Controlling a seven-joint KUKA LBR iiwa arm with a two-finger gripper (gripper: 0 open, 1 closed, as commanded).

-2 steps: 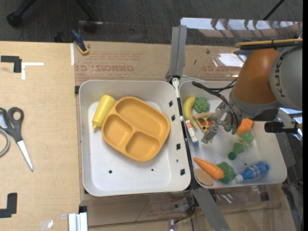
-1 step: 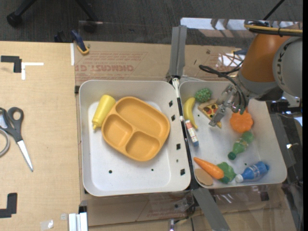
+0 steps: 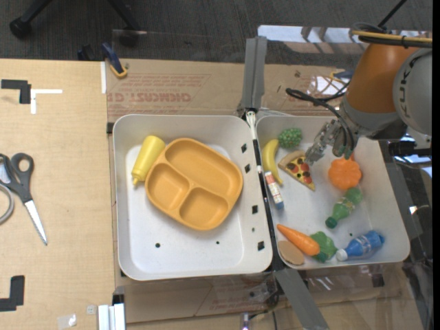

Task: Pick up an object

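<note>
My gripper [image 3: 328,146] hangs over the upper part of the right bin [image 3: 385,184], its fingers pointing down and left, just right of a pizza slice toy [image 3: 300,168] and above an orange pumpkin toy [image 3: 344,173]. Nothing shows between the fingers. The same bin holds a banana [image 3: 269,161], a green broccoli toy [image 3: 290,137], a green bottle [image 3: 342,208], a carrot [image 3: 302,240], a blue bottle [image 3: 361,245] and a small marker-like tube [image 3: 275,190].
The left bin [image 3: 130,253] holds a yellow divided plate [image 3: 192,183] and a yellow bottle [image 3: 146,158]. Scissors [image 3: 24,191] lie on the wooden bench at far left. A grey divider bar [image 3: 254,74] runs between the bins at the back.
</note>
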